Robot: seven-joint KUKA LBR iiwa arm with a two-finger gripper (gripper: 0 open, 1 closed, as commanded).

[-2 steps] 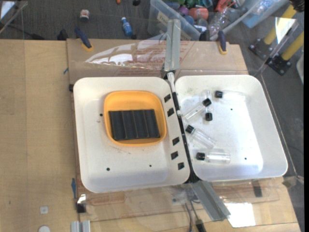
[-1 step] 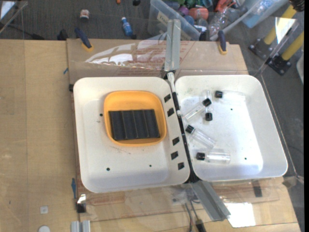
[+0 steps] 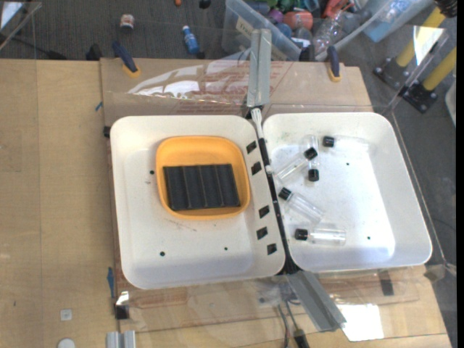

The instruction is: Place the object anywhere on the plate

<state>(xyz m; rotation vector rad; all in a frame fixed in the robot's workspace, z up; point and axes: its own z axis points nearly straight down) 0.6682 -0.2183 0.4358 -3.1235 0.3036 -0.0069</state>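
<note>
A black ridged block (image 3: pixel 201 187) lies flat on the orange plate (image 3: pixel 168 153), covering most of the plate's floor, its ribs running away from the camera. The plate sits in the left white bin (image 3: pixel 138 245), towards the far side. Across the dividing rim, the right white bin (image 3: pixel 391 216) holds several clear vials with black caps (image 3: pixel 319 235), scattered loosely in its left half, some touching. Both bins rest on a wooden worktop (image 3: pixel 51 194). Beyond it stands a clear tub of coloured toys (image 3: pixel 304 6).
</note>
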